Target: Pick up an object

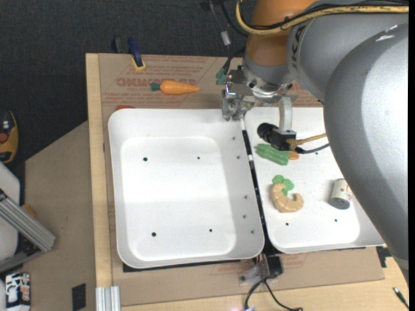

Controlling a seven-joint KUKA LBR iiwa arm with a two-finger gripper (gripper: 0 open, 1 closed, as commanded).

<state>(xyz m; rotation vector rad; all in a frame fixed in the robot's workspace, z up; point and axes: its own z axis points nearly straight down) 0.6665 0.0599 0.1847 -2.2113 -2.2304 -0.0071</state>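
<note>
My gripper (233,107) hangs over the far rim where the two white bins meet, at the far right corner of the left bin (123,193). Nothing shows in its grasp. In the right bin (324,238) lie a green pod-shaped toy (271,153) just right of the divider, a tan curved pastry-like toy (287,202) with a small green piece (282,181) at its top, and a small grey can (339,194) on its side. The pod lies closest to the gripper, toward the near side and slightly right.
An orange toy carrot (178,88) rests on the cardboard behind the left bin, outside both bins. A blue and yellow clamp (135,54) grips the cardboard's far edge. The arm's bulky grey body covers the right bin's far right part.
</note>
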